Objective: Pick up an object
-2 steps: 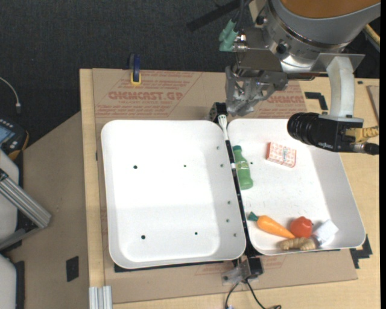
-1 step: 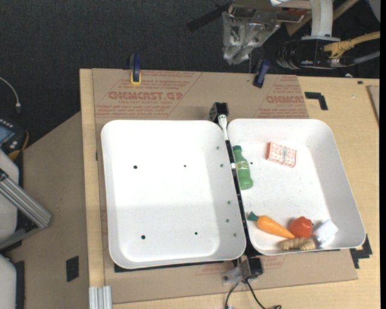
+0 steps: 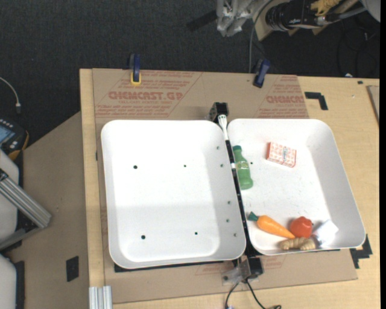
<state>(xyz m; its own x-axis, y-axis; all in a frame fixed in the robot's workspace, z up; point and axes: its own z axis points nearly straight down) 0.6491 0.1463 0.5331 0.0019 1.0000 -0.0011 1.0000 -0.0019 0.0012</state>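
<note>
The right bin (image 3: 338, 181) holds several objects. A green bottle (image 3: 242, 168) lies along its left wall. A small red-and-white patterned box (image 3: 281, 154) rests toward the back. At the front lie an orange carrot (image 3: 271, 226), a red round fruit (image 3: 301, 226), a tan ginger-like root (image 3: 298, 244) and a small white piece (image 3: 327, 231). My gripper (image 3: 231, 18) hangs high up at the top of the view, beyond the back edge of the bench and far from every object. Nothing is seen in it.
The left bin (image 3: 120, 199) sits beside the right one, with a black divider strip (image 3: 232, 175) between them. Two blue clamps (image 3: 135, 67) (image 3: 261, 71) hold the cardboard base at the back. Metal framing stands at the far left (image 3: 24, 202).
</note>
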